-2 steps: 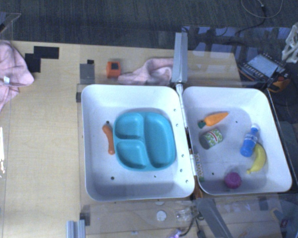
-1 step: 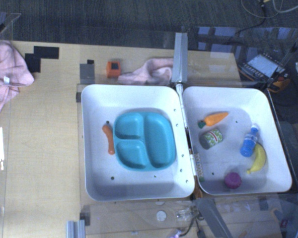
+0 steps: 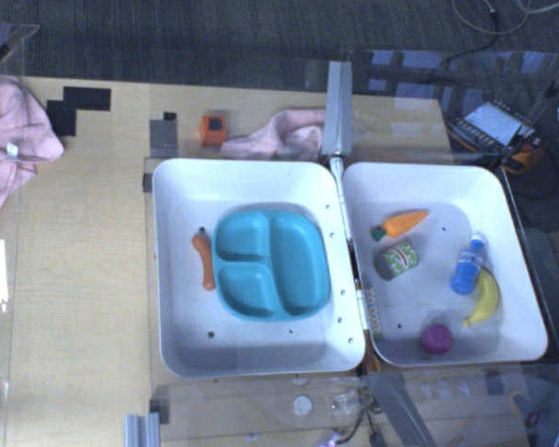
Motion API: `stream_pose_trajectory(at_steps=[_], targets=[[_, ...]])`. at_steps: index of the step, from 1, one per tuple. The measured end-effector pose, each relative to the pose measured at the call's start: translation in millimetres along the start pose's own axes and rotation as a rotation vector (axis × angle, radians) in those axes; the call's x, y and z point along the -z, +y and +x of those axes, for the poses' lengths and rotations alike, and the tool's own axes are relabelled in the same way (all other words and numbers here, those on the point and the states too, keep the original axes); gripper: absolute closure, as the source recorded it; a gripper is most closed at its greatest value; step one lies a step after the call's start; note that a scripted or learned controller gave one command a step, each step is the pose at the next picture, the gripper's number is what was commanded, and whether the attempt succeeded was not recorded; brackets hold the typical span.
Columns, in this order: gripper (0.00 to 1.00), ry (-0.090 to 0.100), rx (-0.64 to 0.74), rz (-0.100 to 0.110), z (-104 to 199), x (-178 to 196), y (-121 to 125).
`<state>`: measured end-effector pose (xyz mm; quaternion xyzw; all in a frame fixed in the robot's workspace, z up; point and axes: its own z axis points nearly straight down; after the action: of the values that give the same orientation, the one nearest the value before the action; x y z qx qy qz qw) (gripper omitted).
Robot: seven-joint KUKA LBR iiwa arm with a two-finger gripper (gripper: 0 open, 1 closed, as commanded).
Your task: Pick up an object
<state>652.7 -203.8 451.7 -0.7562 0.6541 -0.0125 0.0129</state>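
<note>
The right bin holds an orange toy carrot, a small green-labelled can lying on its side, a blue bottle, a yellow banana and a purple round object. In the left bin lies a blue divided tray with a thin orange stick-like piece to its left.
A pink cloth and a small orange block lie on the bench behind the left bin. Another pink cloth sits at the far left. A metal divider stands behind the seam between the bins.
</note>
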Motion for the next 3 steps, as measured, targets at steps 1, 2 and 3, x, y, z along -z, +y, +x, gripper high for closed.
stream_pose_trajectory(at_steps=[1,2,3], targets=[[1.00,-0.001,-0.003,0.015,-1,13,-3],[1.00,-0.001,-0.005,0.030,-2,26,-5],[1.00,-0.005,1.101,-0.008,-13,-13,-15]])
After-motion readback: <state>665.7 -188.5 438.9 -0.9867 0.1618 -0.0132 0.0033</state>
